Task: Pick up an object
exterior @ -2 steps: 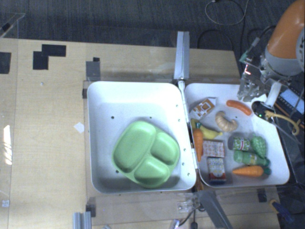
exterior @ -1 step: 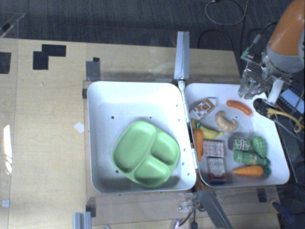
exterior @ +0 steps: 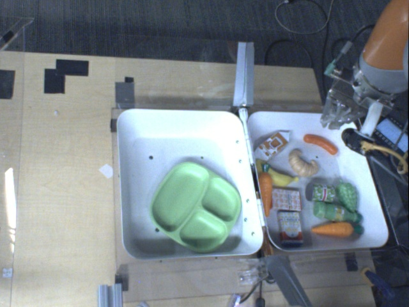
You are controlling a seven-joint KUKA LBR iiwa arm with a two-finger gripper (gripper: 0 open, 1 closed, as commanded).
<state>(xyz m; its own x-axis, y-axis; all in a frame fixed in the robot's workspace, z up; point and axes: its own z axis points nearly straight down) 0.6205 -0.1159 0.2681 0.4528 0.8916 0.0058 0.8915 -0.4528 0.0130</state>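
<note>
Table (exterior: 64, 190) with two white bins side by side near its right edge. The left bin (exterior: 137, 139) carries one green divided plate (exterior: 196, 204), lying tilted toward the bin's near right corner. The right bin (exterior: 377, 203) carries the small items, any of which may serve as the task's object.

The arm (exterior: 390, 37) enters over the table's right edge and stands above the right bin's far right corner. The hand (exterior: 337, 115) hangs at that bin's far rim; nothing is seen between its fingers, and how far they are parted cannot be told from this view.

Contents of the right bin, larger to smaller: a green leafy vegetable (exterior: 339, 198) by the right wall; an orange carrot (exterior: 332, 229) just nearer, at the near right corner; a second carrot (exterior: 265, 194) along the left wall; two small cartons (exterior: 287, 201), (exterior: 289, 226) between them; a waffle-patterned piece (exterior: 273, 144) at the far left corner; a beige root (exterior: 303, 164) at mid-bin; a yellow banana (exterior: 281, 176) beside it; a red sausage (exterior: 320, 144) near the far rim.

Step in hand, as judged: approach, before any grasp. The sausage lies closest to the hand and apart from its neighbours, so it seems the readiest target. The next move calls for carrying the hand inward over one chosen item, aligning the fingers across its narrow width, then descending to the bin floor without striking the rim.
</note>
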